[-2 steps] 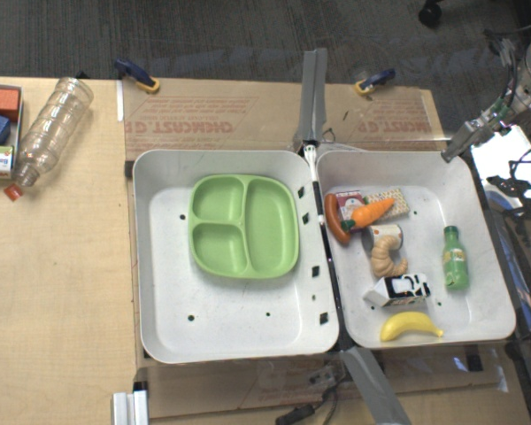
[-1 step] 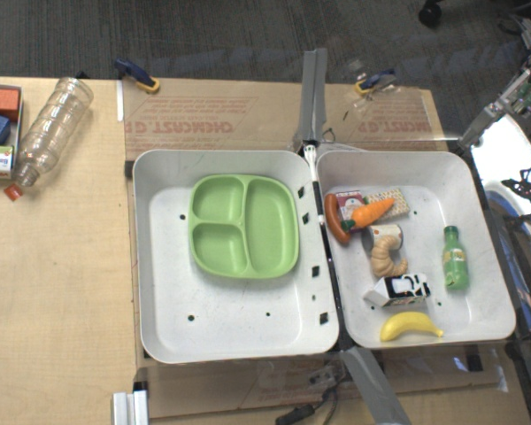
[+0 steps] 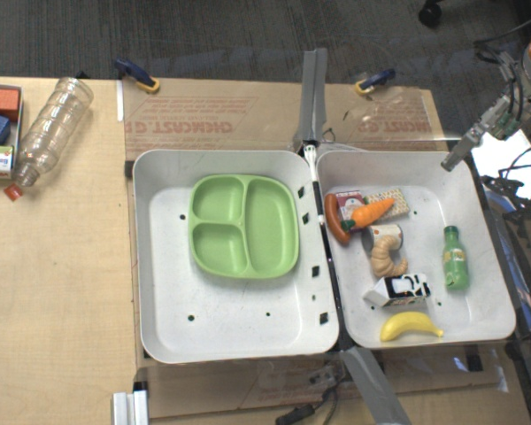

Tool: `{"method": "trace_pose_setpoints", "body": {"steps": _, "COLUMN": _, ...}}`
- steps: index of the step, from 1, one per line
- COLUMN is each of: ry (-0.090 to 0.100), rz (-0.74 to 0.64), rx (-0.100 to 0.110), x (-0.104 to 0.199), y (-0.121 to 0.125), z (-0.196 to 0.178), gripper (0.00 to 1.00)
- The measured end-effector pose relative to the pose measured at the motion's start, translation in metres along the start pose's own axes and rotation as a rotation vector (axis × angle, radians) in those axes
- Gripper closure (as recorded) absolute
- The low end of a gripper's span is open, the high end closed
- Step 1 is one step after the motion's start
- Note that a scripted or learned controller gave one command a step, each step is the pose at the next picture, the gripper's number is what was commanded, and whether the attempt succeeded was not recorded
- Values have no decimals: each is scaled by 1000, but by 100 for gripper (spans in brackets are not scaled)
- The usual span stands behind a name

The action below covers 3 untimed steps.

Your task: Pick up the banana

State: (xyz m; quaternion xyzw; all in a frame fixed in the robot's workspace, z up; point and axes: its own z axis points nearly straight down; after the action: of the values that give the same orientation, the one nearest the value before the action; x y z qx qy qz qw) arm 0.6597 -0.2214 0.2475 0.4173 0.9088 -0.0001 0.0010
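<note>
— Inspector, what did you record for the banana [image 3: 411, 328]?

— You had one, yellow, smooth and curved, lying at the near edge of the right bin [image 3: 487, 237], just below a small black-and-white carton [image 3: 400, 290].

— Counts?

— Two white bins; one green three-section plate [image 3: 244, 227] in the left bin [image 3: 159, 264]; one green bottle [image 3: 454, 257]; one orange carrot [image 3: 373, 212]; one clear ribbed plastic bottle [image 3: 49, 131] on your worktop [image 3: 53, 282].

— The end effector [image 3: 455, 157]?

— It sat at the right bin's far corner; I could not tell its spread.
</note>
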Motion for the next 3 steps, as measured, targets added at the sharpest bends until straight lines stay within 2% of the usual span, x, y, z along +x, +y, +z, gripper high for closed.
{"method": "trace_pose_setpoints", "body": {"steps": 1, "ry": -3, "rz": -80, "rx": -1, "x": 3, "y": -4, "z": -31, "gripper": 0}}
{"method": "trace_pose_setpoints", "body": {"steps": 2, "ry": -3, "rz": -226, "rx": -2, "x": 6, "y": -7, "z": -60, "gripper": 0}}
{"method": "trace_pose_setpoints", "body": {"steps": 3, "ry": -1, "rz": -529, "rx": -2, "x": 12, "y": -14, "z": 20, "gripper": 0}}
